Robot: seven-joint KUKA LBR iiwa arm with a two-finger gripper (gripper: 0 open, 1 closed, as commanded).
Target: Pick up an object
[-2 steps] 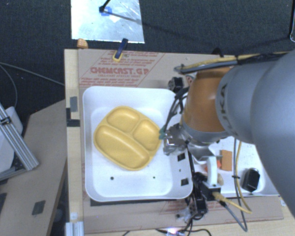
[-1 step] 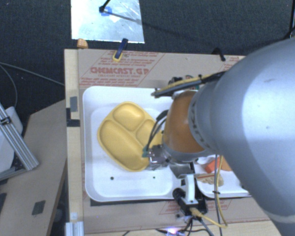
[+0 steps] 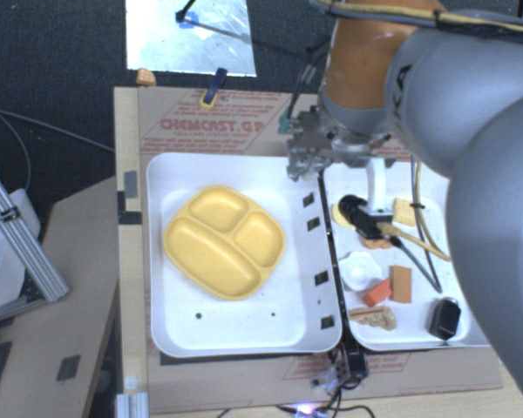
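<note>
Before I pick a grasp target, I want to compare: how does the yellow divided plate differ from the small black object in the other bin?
The yellow divided plate is broad and shallow, with three compartments; the small black object is compact and plain. The plate lies alone in the left bin; the black object sits near the front corner of the right bin, among several other small items. The plate is pale yellow, the other dark. Both rest flat, untouched by the gripper.

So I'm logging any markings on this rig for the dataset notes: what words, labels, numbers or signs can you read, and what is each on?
"CHEMCAST G?" in red print, on the brown cardboard sheet behind the left bin; the last character is unclear.
Smaller red print lines above and below that word: too blurred to read.
Red print on the cardboard's front edge below the bins: too small to read.
</note>
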